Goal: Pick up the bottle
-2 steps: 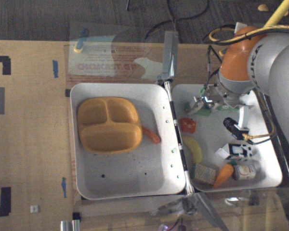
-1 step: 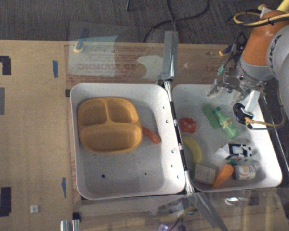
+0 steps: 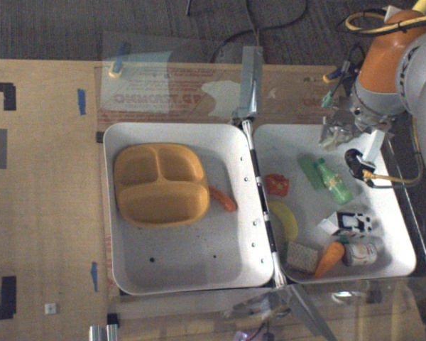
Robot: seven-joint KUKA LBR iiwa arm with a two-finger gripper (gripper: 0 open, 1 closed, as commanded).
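Note:
A green bottle (image 3: 325,176) lies on its side in the right bin (image 3: 405,212), toward the back, its cap end pointing front-right. My gripper (image 3: 334,136) hangs over the bin's back edge, a short way behind the bottle and apart from it. Nothing shows in the gripper. The arm's orange band (image 3: 383,62) is above and to the right.
The right bin also holds a red piece (image 3: 277,185), a banana (image 3: 287,220), a sponge (image 3: 303,256), a carrot (image 3: 330,258), a can (image 3: 360,253) and a black-and-white carton (image 3: 353,222). An orange divided plate (image 3: 158,183) with an orange stick (image 3: 224,199) beside it lies in the left bin (image 3: 199,261).

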